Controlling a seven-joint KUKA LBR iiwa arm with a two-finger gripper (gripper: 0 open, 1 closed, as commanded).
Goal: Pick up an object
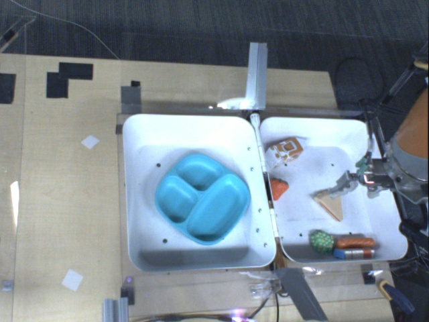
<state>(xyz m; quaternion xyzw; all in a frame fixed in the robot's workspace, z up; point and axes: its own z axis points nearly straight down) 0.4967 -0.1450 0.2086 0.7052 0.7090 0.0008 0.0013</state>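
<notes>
Where fingers (340, 185) hover, wedge (330, 206) points down-right.

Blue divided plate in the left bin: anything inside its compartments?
The blue divided plate shows three compartments, all bare blue. Whatever lies beneath it on the left bin floor is covered.

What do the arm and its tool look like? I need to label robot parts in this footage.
The arm enters from the right: a grey body with an orange band above the wrist. Its tool is a slim grey metal piece, with a small green spot and dark cables near the wrist.
</notes>
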